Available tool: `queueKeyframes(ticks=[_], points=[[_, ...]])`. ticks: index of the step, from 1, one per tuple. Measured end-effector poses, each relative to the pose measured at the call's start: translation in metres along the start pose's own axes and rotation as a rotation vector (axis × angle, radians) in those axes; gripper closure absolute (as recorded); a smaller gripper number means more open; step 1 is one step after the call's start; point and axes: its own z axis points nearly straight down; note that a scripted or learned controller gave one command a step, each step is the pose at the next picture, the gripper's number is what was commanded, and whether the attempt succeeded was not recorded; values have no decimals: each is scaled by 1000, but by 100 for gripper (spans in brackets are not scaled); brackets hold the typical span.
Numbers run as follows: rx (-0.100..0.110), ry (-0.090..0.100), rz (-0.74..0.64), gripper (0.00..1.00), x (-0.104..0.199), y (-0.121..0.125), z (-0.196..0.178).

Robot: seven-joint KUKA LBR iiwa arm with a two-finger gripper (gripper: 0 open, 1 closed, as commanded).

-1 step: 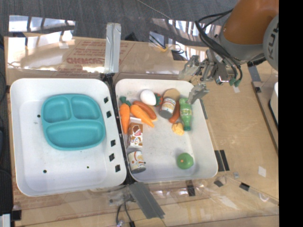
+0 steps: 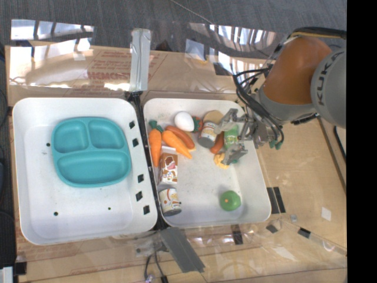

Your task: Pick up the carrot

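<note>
While arm (image 2: 306, 75) reaches from right, hand (image 2: 231, 141) low over right bin (image 2: 200, 208).

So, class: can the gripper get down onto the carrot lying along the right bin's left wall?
Probably yes. The carrot lies uncovered from above, though the bin wall and a carton crowd its sides. The gripper hovers across the bin.

From my remote station, I see a teal divided plate (image 2: 90, 151) in the left bin (image 2: 26, 217); the right bin (image 2: 203, 214) holds a white egg (image 2: 184, 121), green apple (image 2: 230, 201), and small carton (image 2: 169, 168).
</note>
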Motion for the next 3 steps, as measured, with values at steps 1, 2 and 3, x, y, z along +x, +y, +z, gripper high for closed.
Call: queueKeyframes(ticks=[1, 2, 3], points=[[1, -8, 129, 0, 21, 38, 87], [2, -11, -256, 0, -15, 93, 85], [4, -14, -262, 100, -16, 94, 75]])
